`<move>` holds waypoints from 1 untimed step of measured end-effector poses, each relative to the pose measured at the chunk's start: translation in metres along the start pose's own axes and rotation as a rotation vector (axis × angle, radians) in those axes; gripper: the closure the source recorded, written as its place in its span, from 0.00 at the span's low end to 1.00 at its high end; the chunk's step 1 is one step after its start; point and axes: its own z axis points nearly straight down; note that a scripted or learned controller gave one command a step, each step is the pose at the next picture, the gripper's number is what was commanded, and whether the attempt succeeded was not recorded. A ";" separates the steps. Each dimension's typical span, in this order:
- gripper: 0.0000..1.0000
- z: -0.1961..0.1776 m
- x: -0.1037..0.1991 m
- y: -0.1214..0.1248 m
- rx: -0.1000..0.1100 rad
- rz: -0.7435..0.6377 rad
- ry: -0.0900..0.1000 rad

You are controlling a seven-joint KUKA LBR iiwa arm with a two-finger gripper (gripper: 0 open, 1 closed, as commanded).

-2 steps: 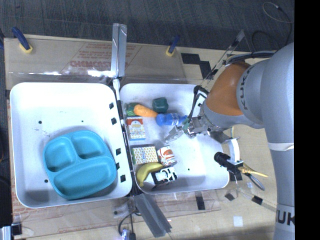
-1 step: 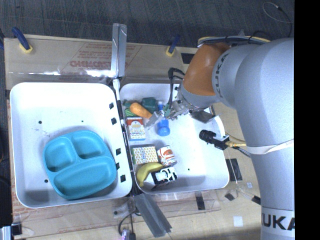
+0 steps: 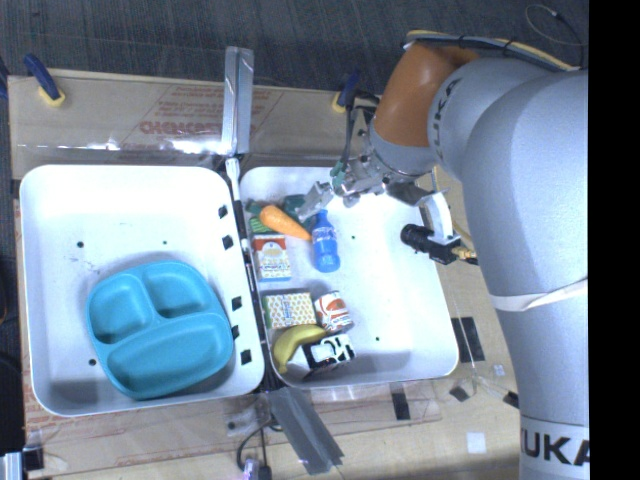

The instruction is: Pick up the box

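Note:
A small orange-and-white carton box (image 3: 272, 259) lies by the left wall of the right bin (image 3: 400, 298). A flat yellowish box (image 3: 288, 308) sits just in front of it. My gripper (image 3: 328, 192) hangs over the bin's far part, just above the blue bottle (image 3: 324, 246) and to the right of the carrot (image 3: 284, 222). It is apart from both boxes, up and to the right of them. Nothing shows held in it.
A red-and-white can (image 3: 336, 311), a banana (image 3: 297, 344) and a black-and-white item (image 3: 331, 352) crowd the right bin's front left. A green object (image 3: 294, 206) lies behind the carrot. The left bin (image 3: 60, 208) holds a blue divided tray (image 3: 160, 326).

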 end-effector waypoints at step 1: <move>0.00 0.040 0.031 -0.067 0.002 -0.086 -0.001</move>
